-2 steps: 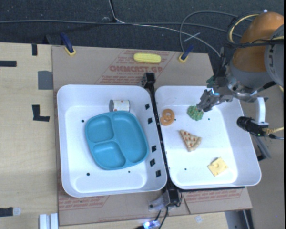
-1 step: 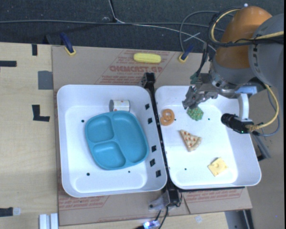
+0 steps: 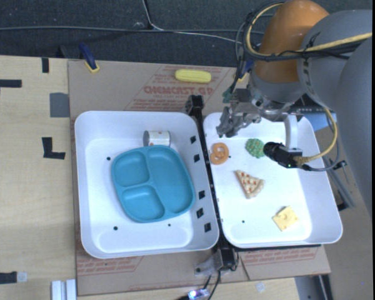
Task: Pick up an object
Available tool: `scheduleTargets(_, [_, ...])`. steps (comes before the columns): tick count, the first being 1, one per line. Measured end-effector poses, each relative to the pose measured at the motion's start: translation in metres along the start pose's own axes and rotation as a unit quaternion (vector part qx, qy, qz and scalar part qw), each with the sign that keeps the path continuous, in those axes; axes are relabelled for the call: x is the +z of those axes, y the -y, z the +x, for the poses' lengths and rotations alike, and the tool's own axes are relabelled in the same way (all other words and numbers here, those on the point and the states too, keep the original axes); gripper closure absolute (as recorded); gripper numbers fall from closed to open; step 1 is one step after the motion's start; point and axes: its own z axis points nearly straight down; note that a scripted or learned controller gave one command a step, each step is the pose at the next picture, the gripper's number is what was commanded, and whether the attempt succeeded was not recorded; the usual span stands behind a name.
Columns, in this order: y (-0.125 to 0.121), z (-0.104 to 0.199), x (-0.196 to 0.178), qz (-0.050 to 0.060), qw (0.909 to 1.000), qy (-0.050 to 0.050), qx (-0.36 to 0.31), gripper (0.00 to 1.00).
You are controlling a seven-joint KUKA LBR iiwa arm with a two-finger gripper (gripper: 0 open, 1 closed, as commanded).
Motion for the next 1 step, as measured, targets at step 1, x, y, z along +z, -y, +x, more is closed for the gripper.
scheduleTargets(1, [-0.0107, 0.0618, 0.0056, 0.0, 1.0, 0.001, 0.0, 1.0])
